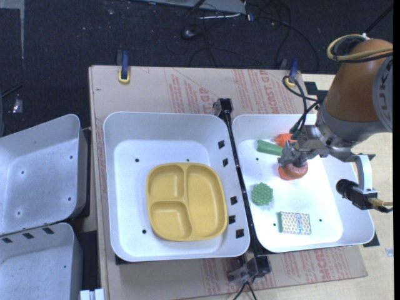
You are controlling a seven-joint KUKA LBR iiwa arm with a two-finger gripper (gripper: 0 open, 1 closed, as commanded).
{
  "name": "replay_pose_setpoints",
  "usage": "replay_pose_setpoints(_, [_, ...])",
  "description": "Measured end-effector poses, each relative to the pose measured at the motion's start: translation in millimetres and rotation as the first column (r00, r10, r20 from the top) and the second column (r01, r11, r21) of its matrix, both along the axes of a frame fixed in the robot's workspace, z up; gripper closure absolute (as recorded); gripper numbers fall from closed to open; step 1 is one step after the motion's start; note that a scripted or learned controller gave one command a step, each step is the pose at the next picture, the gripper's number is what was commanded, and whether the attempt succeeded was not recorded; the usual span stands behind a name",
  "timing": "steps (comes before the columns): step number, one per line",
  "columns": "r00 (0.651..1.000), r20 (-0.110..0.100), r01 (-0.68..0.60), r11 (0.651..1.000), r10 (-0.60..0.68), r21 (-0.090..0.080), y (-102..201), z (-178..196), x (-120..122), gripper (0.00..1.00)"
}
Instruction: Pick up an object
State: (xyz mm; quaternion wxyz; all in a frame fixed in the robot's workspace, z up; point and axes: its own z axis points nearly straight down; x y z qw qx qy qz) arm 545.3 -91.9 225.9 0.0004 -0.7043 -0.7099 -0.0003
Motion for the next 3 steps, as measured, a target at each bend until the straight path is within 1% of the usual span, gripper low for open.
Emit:
replay_pose_setpoints(1, [1.0, 0.002, -0.001, 1.0, 0.001, 0.001, 60.6, 5.3, 16.6, 1.0])
replay_pose_setpoints(2, [1.0, 0.001, -0.001, 1.0, 0.001, 0.0, 116.4, -0.1, 28.2, 1.0])
replay_pose_setpoints(3, [1.0, 0.004, 0.0, 1.0, 0.0, 0.001, 166.4, 11.2, 54.3, 1.0])
